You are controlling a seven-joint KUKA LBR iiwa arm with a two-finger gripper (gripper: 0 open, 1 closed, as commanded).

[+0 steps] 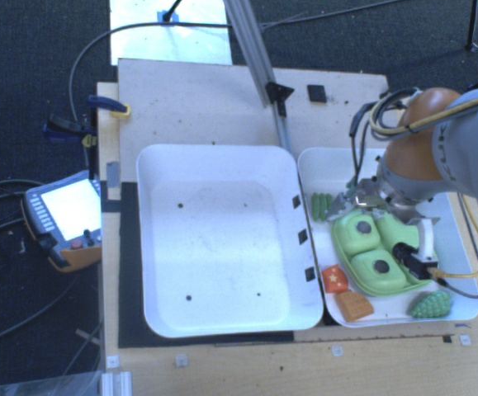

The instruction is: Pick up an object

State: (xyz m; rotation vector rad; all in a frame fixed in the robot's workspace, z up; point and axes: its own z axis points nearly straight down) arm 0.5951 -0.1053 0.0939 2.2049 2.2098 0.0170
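My gripper (347, 202) hangs low over the right bin (325, 165), at its left-middle part, with the grey and orange wrist (416, 151) behind it. Just left of the gripper lie dark green pods (320, 205). Right below it sits a large light-green two-lobed toy (372, 254). Along the bin's front edge lie a red block (335, 279), an orange piece (355, 305) and a bumpy green object (431, 304). I see nothing held by the gripper.
The left bin (214, 238) stands beside the right one, their walls touching. A slanted metal pole (251, 44) crosses the bench's back. A pendant (61, 217) and cables lie on the floor at the left. A blue clamp (106, 104) grips the bench's left edge.
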